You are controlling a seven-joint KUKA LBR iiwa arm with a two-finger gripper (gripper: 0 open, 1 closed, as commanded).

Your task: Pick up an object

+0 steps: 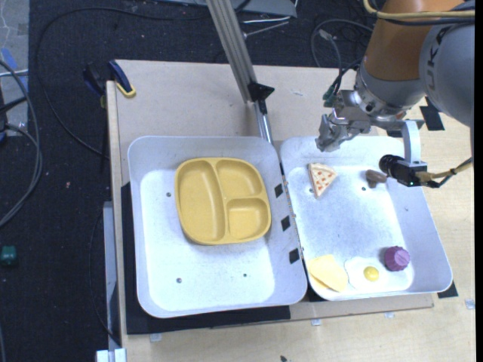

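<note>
The right bin point(423, 225) holds a pizza slice toy point(322, 179) near its back left, a small brown piece point(375, 176) at the back, a purple object point(395, 259), a fried egg toy point(368, 273) and a yellow cheese slice point(327, 273) along the front. My gripper point(330, 140) hangs over the bin's back left corner, just above and behind the pizza slice. Nothing shows between its fingers.
The left bin point(151, 240) holds a yellow divided tray point(223, 200). A slanted metal pole point(235, 40) rises behind the bins. A blue and yellow tool point(121, 78) lies at the bench's back left corner. A black cable connector point(400, 169) hangs over the right bin's back.
</note>
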